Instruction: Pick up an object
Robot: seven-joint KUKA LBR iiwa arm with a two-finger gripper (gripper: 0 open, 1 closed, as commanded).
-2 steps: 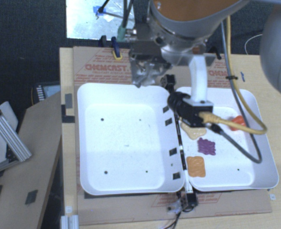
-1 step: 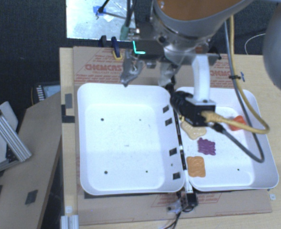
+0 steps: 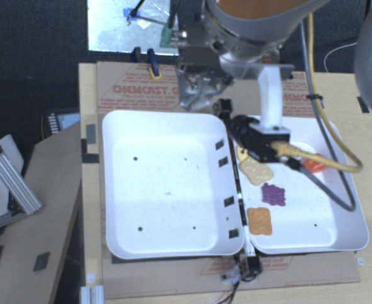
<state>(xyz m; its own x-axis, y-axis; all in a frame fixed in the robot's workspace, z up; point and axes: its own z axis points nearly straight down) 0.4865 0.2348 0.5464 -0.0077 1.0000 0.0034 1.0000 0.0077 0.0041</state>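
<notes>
The right bin (image 3: 338, 233) holds several small pieces. A beige piece (image 3: 257, 170) lies near its left wall, with a purple piece (image 3: 274, 194) below it and an orange square piece (image 3: 259, 221) nearer the front. A red-orange piece (image 3: 314, 165) lies toward the right, partly behind a yellow cable. A small yellow bit (image 3: 241, 152) shows beside the divider. My gripper (image 3: 197, 92) hangs blurred over the far rim between the two bins, above and left of these pieces. Nothing is visibly held in it.
The left bin (image 3: 119, 128) sits beside the right one, split by a black-clipped divider (image 3: 233, 182). A black fitting (image 3: 257, 140), white post (image 3: 270, 100) and yellow and grey cables (image 3: 338, 163) cross the right bin's far half. The arm's body (image 3: 262, 11) looms overhead.
</notes>
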